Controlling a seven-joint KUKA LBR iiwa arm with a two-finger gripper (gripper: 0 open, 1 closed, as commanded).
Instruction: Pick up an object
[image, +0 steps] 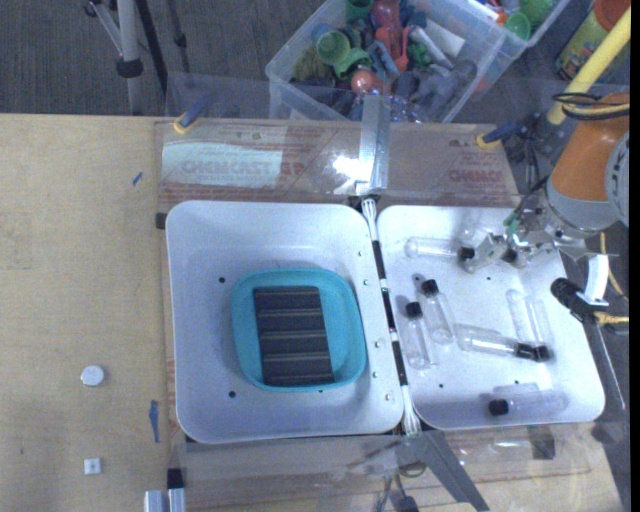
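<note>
Gripper: the gripper (492, 248) sat low over the far-right corner of the right bin (585, 395), hanging off the grey arm (590, 165) with its orange band. Whether it was clenched or released, I honestly couldn't tell from this angle, too much metal clutter in there.

Closest thing: a black-capped vial (467, 255) lay right at the gripper's left side, touching it or just beside it. I couldn't say which, and I couldn't see it actually pinched, so I didn't count it as a grab.

Progress: by my read, nothing was lifted. Everything looked flat on the bin floor, so the whole pick was left to do: close on something, then raise it clear.

Candidates: a handful of clear tubes lay scattered over the right bin. There was one long vial (495, 345) near the middle, one front vial (525, 402) near the front edge, and a pair of short vials (432, 302) by the divider.

How they looked: see-through bodies, small dark caps, all lying on their sides at odd angles. I'd guess they're slick and keen to roll.

Left bin: the left bin (200, 260) held a teal tray (245, 330) with a dark ribbed block (292, 335) in it, well apart from the gripper.

Counter: a small white disc (92, 375) lay off to the far left on the counter (70, 250).
</note>
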